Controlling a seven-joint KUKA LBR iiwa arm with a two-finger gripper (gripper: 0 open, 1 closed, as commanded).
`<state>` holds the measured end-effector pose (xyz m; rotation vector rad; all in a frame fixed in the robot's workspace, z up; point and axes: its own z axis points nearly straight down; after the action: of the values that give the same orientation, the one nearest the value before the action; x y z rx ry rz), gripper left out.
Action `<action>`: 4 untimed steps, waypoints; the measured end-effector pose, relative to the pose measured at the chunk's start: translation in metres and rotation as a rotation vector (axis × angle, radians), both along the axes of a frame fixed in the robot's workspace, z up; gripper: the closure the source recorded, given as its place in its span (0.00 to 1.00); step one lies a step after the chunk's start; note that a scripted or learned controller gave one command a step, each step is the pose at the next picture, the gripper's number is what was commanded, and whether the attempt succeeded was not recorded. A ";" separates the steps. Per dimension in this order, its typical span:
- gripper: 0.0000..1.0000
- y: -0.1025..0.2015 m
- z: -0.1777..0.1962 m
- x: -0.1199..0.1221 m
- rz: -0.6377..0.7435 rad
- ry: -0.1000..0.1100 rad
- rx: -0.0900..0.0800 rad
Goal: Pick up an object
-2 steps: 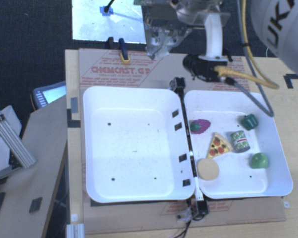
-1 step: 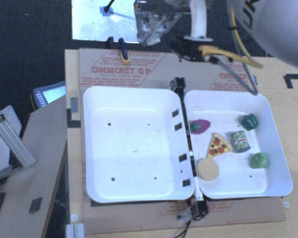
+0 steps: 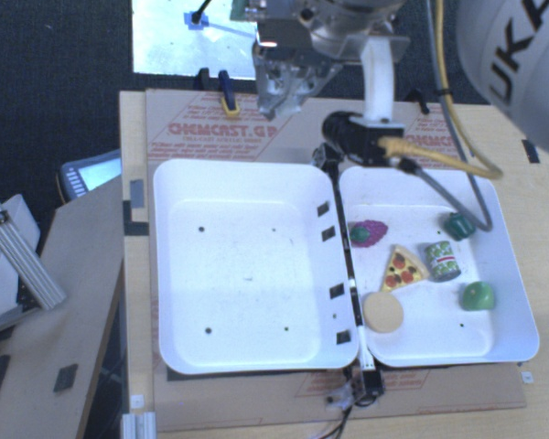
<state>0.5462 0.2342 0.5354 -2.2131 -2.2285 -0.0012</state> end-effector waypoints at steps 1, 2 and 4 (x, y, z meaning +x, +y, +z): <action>1.00 -0.041 0.001 -0.057 -0.008 -0.001 0.000; 1.00 0.002 -0.001 -0.039 0.000 -0.003 0.000; 1.00 0.000 0.011 -0.039 0.001 -0.004 0.001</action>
<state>0.5074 0.2344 0.5465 -2.2131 -2.2315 -0.0073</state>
